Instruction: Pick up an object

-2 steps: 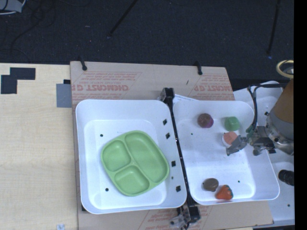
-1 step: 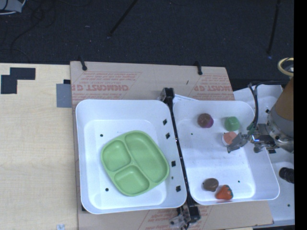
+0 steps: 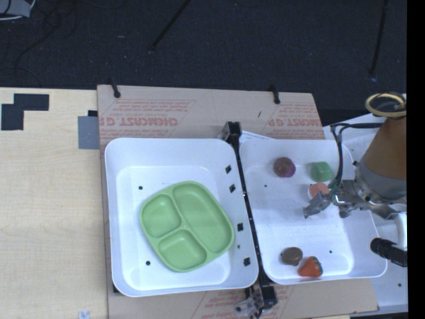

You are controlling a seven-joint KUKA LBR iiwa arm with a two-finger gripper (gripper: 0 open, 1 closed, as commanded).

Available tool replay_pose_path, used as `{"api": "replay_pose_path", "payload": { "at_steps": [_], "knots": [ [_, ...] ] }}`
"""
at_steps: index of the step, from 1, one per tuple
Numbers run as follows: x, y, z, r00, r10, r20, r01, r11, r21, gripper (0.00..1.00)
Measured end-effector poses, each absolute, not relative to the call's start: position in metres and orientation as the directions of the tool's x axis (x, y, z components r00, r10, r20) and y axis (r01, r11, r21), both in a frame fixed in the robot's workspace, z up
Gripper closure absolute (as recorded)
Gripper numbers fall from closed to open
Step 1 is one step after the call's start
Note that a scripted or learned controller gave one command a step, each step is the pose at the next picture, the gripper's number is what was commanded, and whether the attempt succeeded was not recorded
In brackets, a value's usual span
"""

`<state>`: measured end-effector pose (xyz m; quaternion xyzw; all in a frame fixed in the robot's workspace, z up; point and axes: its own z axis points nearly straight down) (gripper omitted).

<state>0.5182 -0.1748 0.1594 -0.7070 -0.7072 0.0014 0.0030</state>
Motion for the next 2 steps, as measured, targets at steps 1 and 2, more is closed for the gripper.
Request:
{"api": "replay_pose_path", "payload": {
  "at_steps": [1, 2],
  "knots": [
    [0.508, -0.171, 0.101, 0.0, 1.0, 0.003, 1.0, 0.0, -0.009, 0.0],
    [0.508, -0.17, 0.087, 0.001, 1.0, 0.001, 1.0, -0.001, -0.003, 0.0]
  ]
}}
